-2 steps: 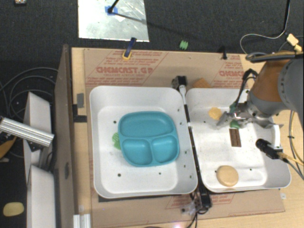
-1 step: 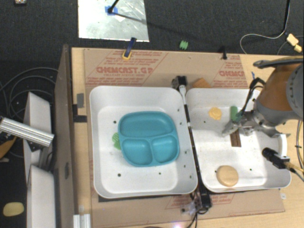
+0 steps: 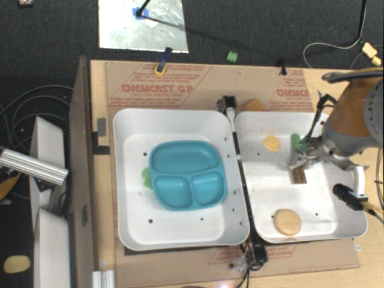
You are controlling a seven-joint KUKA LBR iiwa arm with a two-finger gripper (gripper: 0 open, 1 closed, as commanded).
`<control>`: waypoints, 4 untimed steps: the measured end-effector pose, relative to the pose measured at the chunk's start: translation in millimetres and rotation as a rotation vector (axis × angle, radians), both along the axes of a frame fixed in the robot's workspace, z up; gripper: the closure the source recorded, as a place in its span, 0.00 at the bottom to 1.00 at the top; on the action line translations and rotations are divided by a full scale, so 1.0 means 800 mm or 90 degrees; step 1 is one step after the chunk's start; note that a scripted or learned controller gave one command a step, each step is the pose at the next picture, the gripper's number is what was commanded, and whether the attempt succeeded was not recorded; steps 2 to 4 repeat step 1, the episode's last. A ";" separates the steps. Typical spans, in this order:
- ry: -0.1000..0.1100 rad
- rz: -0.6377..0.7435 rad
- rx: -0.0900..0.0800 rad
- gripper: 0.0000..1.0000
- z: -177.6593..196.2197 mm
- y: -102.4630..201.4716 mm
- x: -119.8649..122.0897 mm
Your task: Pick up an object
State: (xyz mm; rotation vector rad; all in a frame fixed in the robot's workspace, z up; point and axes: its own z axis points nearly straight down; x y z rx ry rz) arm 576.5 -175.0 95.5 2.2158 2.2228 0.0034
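The claw is lowered into the right bin; its opening state cannot be determined. A brown block lies directly beneath it, a green piece just above. A round cookie lies near the front wall.

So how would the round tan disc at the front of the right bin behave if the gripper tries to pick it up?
The tan disc lies flat, so it probably will not roll. It looks low and smooth, so it may slide on the white bin floor. It seems stiff, probably light.
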 end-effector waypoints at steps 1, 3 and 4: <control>-0.001 0.004 0.002 1.00 0.089 0.080 -0.025; -0.001 0.004 0.002 1.00 0.089 0.080 -0.025; -0.001 0.004 0.002 1.00 0.089 0.080 -0.025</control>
